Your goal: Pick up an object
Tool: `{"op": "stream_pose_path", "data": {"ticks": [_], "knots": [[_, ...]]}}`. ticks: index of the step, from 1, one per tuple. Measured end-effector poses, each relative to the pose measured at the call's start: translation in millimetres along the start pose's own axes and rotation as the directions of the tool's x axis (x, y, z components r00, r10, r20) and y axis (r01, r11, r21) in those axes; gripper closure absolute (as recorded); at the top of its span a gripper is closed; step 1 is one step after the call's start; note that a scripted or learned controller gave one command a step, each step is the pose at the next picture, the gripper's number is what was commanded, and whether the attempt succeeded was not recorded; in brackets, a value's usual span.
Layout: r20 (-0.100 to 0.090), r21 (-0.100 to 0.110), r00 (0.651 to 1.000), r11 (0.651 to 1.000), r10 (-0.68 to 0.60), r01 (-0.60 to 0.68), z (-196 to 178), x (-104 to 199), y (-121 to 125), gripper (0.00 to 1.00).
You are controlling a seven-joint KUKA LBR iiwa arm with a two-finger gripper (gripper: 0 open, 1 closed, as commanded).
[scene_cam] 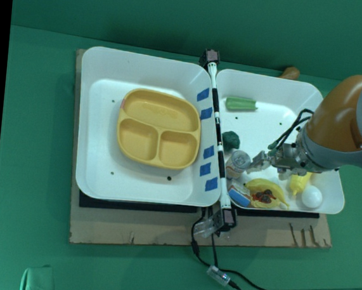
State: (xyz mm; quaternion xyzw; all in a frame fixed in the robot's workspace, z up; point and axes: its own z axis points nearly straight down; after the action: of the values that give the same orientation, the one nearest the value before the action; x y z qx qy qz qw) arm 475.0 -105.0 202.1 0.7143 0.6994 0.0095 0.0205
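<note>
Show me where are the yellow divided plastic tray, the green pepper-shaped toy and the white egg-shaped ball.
yellow divided plastic tray [159, 129]: camera view, on the ridge between its compartments.
green pepper-shaped toy [240, 104]: camera view, middle of its body.
white egg-shaped ball [311, 197]: camera view, centre of its top surface.

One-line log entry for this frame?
gripper: low in right white bin, beside small clear cup | grasp: none visible | yellow divided tray: left bin

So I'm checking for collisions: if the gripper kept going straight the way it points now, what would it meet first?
The gripper points toward the view's left, at the small can just ahead of it. That would likely be first, then the divider between the bins. Its height above the can is unclear from this one view.
</note>
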Motion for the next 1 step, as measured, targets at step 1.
{"op": "stream_pose_path", "data": {"ticks": [1], "knots": [[-0.008, 0.022, 1.000, 1.000, -0.013, 0.014, 16.4, 2.3, 56.8, 0.00]]}}
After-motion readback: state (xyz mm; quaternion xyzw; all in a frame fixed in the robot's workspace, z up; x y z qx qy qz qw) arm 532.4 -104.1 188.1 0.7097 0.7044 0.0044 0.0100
